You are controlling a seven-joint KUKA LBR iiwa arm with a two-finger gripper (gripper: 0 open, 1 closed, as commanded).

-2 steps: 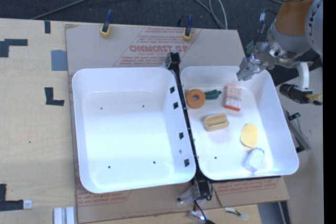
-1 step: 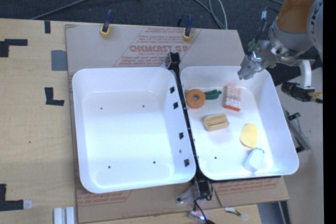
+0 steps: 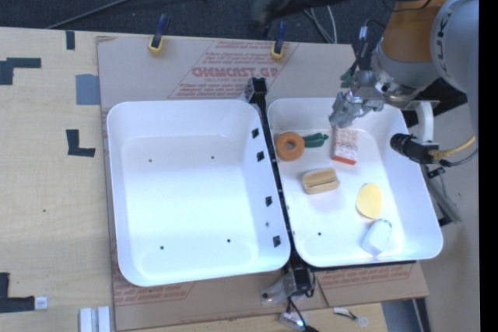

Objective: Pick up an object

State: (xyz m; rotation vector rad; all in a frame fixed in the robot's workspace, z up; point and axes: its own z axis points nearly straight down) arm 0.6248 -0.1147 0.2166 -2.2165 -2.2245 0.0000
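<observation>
Nearest the lens, the front rim of the left bin; its floor bare white. Cardboard sheet under both bins, clipped at the far edge, on the tabletop.

Moving right, past the black divider clips: right bin holds the candidates. Orange ring near the dividing wall, a green piece just beside it. Tan block toward the middle. Red-and-white packet at the far side. Yellow disc right of the block; pale translucent lump at the near right corner.

Gripper hangs over the far part of the right bin, tip just above the packet's upper edge. Cannot tell how far it is open; nothing visibly held.

Step in hand, by my reading: approach, pre-grasp. No object lifted yet. Likeliest target is the packet, being directly beneath. Next move calls for a descent centred on it, then a closing and a lift; the packet lies flat, so purchase on its edges may be poor.
</observation>
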